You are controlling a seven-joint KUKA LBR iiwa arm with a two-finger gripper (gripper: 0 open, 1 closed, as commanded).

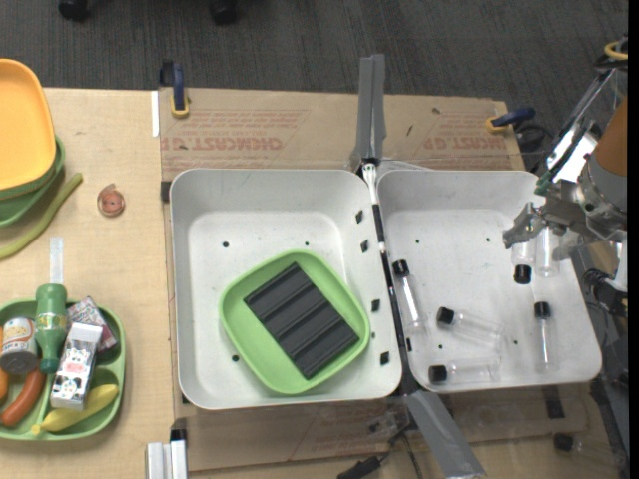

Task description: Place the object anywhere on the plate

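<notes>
Far left bench edge: yellow plates, tray of toy food. Left bin: green plate with dark ribbed insert, toward front edge. Right bin: clear black-capped vials scattered along front edge. Gripper near right rim, clamped on a vial.

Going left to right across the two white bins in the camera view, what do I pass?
Green square plate carrying a dark ribbed block → clear black-capped vial against the divider → clear black-capped vial lying mid-bin → claw.
</notes>
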